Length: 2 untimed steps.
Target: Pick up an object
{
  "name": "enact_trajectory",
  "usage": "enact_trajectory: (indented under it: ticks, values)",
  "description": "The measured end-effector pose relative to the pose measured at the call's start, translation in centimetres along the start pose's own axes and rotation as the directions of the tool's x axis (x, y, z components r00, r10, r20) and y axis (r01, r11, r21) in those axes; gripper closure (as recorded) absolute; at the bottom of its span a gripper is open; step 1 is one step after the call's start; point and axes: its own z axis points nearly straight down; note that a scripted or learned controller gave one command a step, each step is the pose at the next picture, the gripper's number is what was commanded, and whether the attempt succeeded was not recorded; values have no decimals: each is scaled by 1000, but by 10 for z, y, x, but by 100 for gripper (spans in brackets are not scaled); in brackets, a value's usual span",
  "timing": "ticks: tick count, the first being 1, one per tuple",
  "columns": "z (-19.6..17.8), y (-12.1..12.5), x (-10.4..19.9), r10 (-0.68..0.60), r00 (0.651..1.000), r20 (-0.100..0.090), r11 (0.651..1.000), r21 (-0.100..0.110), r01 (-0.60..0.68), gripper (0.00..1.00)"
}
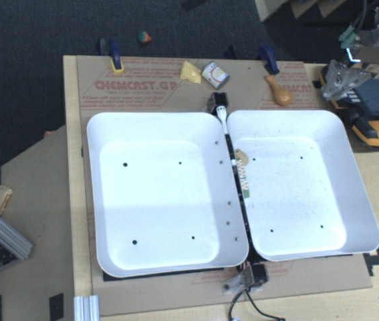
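Object: a thin, pale object (243, 174) with greenish marks; what it is cannot be made out.
Object place: in the right bin (323, 246), lying lengthwise against its left wall, just beside the seam between the two bins, about midway along that wall.
Right bin: white and shallow, with faint dark speckling on the floor and a few small black dots.
Left bin (109, 246): white, touching the right bin along the seam, with small black dots on its floor.
Gripper (340, 80): off the bins, above the bench's far right corner, well apart from the object.
Gripper state: cannot tell whether it is released or clenched; nothing is seen held in it.
Board (142, 84): brown sheet under both bins, printed in red.
On the board beyond the bins: a yellow piece (190, 72), a small box (214, 75) just beside it, and a wooden-handled tool (278, 90) further right.
Clamps: two blue ones (114, 54) on the board's far edge.
Floor: dark carpet with a small ball (145, 37).
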Motion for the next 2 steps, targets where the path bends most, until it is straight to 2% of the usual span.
enact_trajectory:
  ticks: [1, 2]
  values:
    - [65, -60, 47, 0, 1000, -1, 1000, -1, 0, 100]
    - [-149, -66, 74, -1, 1000, 3, 999, -34, 1, 100]
